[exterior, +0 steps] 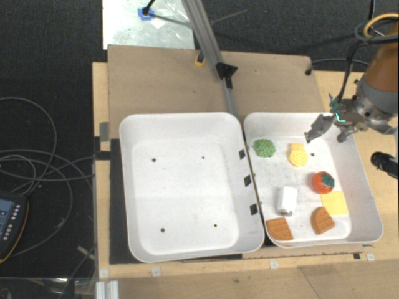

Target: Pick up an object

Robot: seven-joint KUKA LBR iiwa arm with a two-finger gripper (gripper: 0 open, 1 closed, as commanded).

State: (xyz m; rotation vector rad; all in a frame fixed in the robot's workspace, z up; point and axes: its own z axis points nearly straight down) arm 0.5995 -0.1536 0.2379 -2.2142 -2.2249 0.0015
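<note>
1. Overhead, the gripper [328, 129] hangs above the right bin's [368, 220] far corner, fingers apart, holding nothing.
2. Below lie a green ball [264, 147], yellow corn [298, 154], tomato [323, 182], white block [287, 199].
3. Brown bench [268, 80], dark floor.

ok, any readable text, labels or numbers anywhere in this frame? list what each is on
None readable.
Handheld pendant at the left edge: buttons and markings too small and blurred to read.
Toy items in the right bin: no print visible.
</note>
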